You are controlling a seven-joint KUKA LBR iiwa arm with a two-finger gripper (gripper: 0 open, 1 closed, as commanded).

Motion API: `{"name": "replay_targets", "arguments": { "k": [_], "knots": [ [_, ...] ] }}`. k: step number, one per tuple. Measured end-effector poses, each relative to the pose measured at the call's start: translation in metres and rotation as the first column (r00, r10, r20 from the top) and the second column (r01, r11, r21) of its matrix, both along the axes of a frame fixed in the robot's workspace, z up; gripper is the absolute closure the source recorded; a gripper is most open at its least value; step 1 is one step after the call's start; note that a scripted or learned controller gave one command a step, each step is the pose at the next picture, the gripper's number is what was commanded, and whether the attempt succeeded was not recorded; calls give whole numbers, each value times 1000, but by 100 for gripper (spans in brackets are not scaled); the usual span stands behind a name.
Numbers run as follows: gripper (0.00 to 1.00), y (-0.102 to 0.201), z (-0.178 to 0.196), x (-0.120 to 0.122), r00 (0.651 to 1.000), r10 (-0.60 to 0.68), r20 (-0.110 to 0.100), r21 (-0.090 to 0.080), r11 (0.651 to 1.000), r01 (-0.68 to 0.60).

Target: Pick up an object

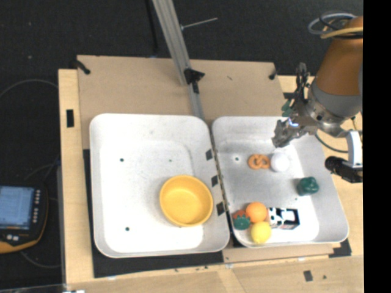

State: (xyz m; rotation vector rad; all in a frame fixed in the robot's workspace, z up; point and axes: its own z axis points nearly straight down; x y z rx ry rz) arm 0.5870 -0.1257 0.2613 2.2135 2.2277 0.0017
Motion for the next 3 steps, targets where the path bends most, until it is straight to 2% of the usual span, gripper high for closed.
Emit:
{"name": "replay_targets", "arguments": {
  "k": [1,3],
  "knots": [
    [100,62,-1,2,1000,1,-1,1,1000,-1],
    [100,173,-23,-16,1000,-4,-1,0,1000,4]
  ]
}}
